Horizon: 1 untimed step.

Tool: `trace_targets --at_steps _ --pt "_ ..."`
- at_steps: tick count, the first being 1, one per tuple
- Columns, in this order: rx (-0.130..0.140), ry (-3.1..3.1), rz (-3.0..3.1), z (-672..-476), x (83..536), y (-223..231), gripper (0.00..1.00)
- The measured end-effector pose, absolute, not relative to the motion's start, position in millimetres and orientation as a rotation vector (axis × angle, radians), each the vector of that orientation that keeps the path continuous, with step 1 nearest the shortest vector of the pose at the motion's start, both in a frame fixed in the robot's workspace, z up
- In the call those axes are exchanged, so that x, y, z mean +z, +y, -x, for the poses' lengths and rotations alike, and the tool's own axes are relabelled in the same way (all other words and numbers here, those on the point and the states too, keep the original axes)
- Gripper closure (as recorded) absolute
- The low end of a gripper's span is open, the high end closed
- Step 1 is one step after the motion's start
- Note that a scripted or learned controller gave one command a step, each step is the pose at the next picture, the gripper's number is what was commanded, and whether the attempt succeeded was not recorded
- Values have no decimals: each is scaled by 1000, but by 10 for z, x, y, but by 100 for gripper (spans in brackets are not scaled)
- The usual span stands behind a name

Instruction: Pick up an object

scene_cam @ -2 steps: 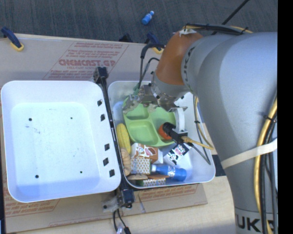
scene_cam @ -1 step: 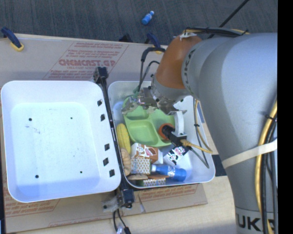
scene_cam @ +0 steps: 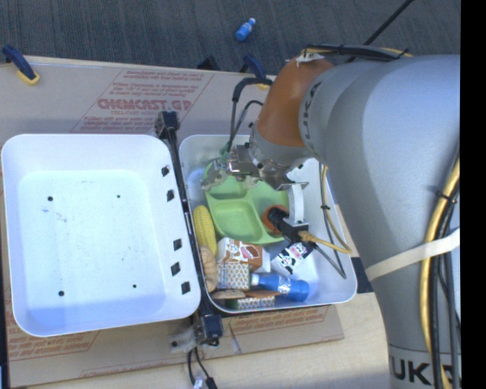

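The grey arm with orange band [scene_cam: 287,108] reaches down into the right white bin [scene_cam: 340,278], its end effector [scene_cam: 243,167] over a green plastic tray [scene_cam: 239,213]; whether it grips anything cannot be told.

One fixed camera above the surface [scene_cam: 146,96], looking down at a slant on both white bins: left bin [scene_cam: 89,233], right bin [scene_cam: 340,286]. Mid distance; arm [scene_cam: 373,136] enters from frame right, bulking large near the lens.

Objects heaped in the right bin [scene_cam: 346,286]: green tray [scene_cam: 241,213] flat in its middle, corn cob [scene_cam: 203,227] along its left wall, blue bottle [scene_cam: 282,286] lying near its front edge, snack packet [scene_cam: 240,255] beside it
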<state>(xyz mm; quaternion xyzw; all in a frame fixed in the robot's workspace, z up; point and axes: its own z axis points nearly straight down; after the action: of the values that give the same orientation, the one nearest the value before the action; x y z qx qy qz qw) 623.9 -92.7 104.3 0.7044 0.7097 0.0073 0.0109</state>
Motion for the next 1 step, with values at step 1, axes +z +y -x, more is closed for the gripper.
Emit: trace_targets --at_steps 1 --pt "15 2221 -2198 -6223 1110 -926 100"
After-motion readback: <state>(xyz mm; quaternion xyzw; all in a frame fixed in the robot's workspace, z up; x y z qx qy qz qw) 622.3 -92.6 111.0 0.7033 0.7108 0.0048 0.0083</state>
